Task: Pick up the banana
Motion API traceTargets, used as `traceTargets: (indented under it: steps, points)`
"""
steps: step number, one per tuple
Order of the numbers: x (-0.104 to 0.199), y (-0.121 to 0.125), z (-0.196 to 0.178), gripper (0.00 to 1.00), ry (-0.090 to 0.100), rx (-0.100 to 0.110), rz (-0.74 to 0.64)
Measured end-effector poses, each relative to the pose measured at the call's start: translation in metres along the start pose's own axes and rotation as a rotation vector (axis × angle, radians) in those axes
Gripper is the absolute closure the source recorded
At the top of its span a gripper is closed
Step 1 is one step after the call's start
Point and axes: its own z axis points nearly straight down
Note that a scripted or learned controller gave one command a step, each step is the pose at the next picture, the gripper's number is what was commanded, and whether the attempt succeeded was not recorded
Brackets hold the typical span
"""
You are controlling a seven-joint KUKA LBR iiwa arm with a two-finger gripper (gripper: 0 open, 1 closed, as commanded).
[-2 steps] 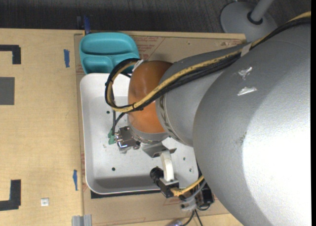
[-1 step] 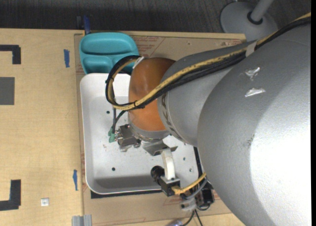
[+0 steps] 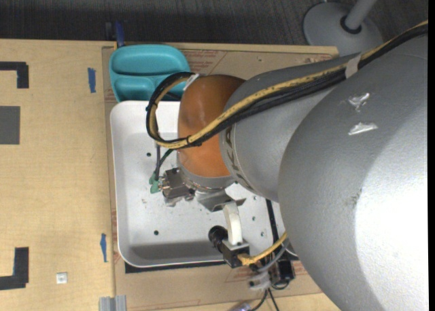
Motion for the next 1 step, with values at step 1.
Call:
traceTargets:
  steps: [1]
  points:
    - [-0.0135,-0.0046,0.0858,1.0,0.002,0.005,-0.159]
